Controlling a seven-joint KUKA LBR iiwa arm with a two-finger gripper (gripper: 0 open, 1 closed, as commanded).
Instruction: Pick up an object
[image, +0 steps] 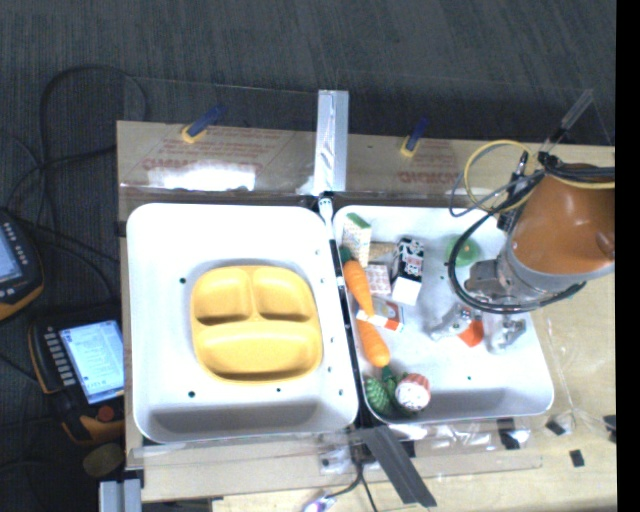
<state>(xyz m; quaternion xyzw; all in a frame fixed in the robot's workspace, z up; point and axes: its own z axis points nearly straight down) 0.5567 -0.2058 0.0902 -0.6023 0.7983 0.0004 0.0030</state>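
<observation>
The gripper (477, 328) hung low in the right bin (520, 392), toward its right side, fingers spread around a small orange object (471, 332), though whether they actually pinched it could not be told. A carrot (365, 312) lay along that bin's left wall. The left bin (160, 300) held a yellow tray (256, 319)

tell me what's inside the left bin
A yellow divided tray lies in the left bin, its compartments bare. Whatever bin floor sits under the tray is covered.
</observation>
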